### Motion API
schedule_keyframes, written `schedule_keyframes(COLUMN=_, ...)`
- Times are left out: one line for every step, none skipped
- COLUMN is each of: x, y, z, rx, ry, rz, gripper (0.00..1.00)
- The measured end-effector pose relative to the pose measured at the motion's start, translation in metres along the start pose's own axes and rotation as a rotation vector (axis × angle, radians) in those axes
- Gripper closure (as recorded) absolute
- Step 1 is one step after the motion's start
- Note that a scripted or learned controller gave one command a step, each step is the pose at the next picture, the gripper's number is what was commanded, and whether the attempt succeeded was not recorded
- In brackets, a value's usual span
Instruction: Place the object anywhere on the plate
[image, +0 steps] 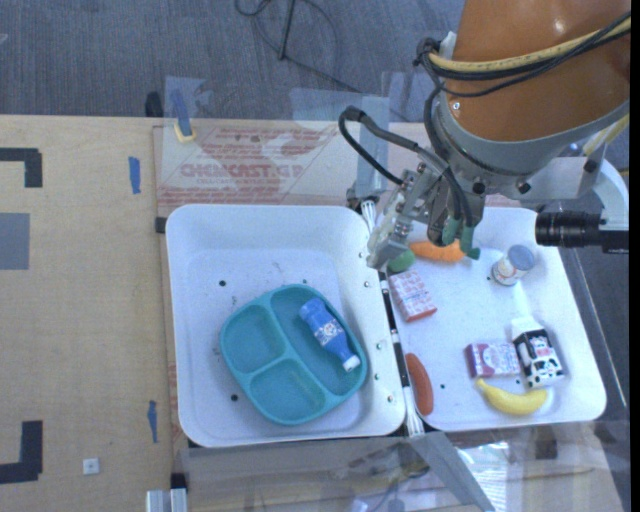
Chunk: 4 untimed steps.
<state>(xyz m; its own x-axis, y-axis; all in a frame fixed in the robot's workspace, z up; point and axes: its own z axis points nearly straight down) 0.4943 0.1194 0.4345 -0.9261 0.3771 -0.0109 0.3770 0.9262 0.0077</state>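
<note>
Lowest in our view, in the right bin (585, 400), we see a yellow banana (512, 399) lying near the front rim. Just behind it, touching or nearly so, are a small purple and white carton (492, 359) and a black and white bottle (533, 351) with a white cap. Left of them, close to the wall between the two bins, lies a red sausage (422, 383).

Across that wall, in the left bin (200, 250), we see a blue plate (280, 370) with three parts. A blue bottle (328, 333) with a white cap lies tilted on the plate, over its right side, so the object is on the plate.

Farther back in the right bin, we see a small red and white box (412, 296) near the middle wall. To its right, near the back, sits a little round tub (512, 264) with a pale lid.

Behind the box, the gripper (432, 232) hangs low over the back left corner of the right bin. Its fingers look spread apart with nothing between them, though we find them hard to see clearly among the cables. Just under it we see a small green thing (401, 260) and an orange carrot (440, 251). It may be touching them, but we cannot be sure.

Farthest from us, the big arm (540, 70) comes in from the right, orange on top and grey below.
</note>
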Motion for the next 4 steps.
schedule_keyframes(x=0.025, y=0.019, z=0.059, rx=0.008, ry=0.009, rz=0.237, gripper=1.00)
schedule_keyframes(x=0.000, y=-0.037, z=-0.002, rx=0.003, ry=0.003, rz=-0.059, gripper=1.00)
schedule_keyframes(x=0.002, y=-0.037, z=0.122, rx=0.005, ry=0.007, rz=-0.036, gripper=1.00)
schedule_keyframes(x=-0.031, y=-0.018, z=0.141, rx=0.005, ry=0.005, rz=0.167, gripper=1.00)
